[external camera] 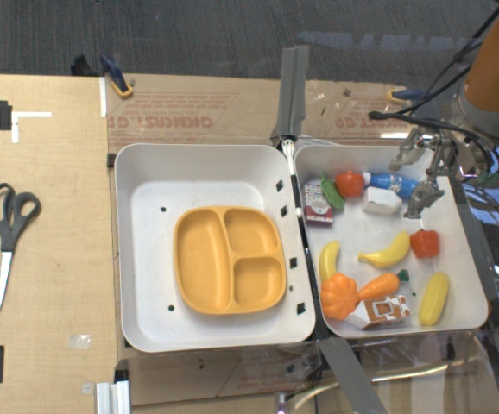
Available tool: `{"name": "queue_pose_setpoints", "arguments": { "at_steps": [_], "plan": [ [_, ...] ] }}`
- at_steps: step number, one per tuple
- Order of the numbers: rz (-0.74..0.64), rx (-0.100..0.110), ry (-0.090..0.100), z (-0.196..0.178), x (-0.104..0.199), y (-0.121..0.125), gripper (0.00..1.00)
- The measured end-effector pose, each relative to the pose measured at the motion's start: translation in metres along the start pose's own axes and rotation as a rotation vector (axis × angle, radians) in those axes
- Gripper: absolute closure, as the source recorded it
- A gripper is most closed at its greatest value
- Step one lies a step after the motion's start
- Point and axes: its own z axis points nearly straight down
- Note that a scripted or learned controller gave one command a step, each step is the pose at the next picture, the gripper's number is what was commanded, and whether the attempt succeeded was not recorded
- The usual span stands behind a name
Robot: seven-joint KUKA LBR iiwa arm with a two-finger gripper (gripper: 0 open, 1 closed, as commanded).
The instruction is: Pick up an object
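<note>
My gripper [416, 179] hangs over the back right of the right bin [467, 257], its two fingers spread apart with nothing between them. Just below and left of it lie a blue-and-white bottle [388, 182] and a white block [382, 201]. A red pepper [425, 243] sits below the fingertips. Further items in this bin: a tomato [350, 184], a green pepper [331, 193], a red carton [318, 203], two bananas [387, 251] [329, 259], a corn cob [433, 297], a carrot [379, 285], an orange pumpkin [338, 296] and a small juice box [385, 311].
The left bin [137, 257] holds an orange three-compartment plate [230, 259]. Scissors [9, 227] lie on the wooden bench at the far left. Cables run beside the arm at the right edge. A grey divider bar [291, 93] stands behind the bins.
</note>
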Motion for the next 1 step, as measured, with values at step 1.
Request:
{"name": "queue_pose_setpoints", "arguments": {
  "at_steps": [1],
  "plan": [
    [-0.003, 0.002, -0.003, 0.1078, -0.0127, -0.0171, 0.0]
  ]
}}
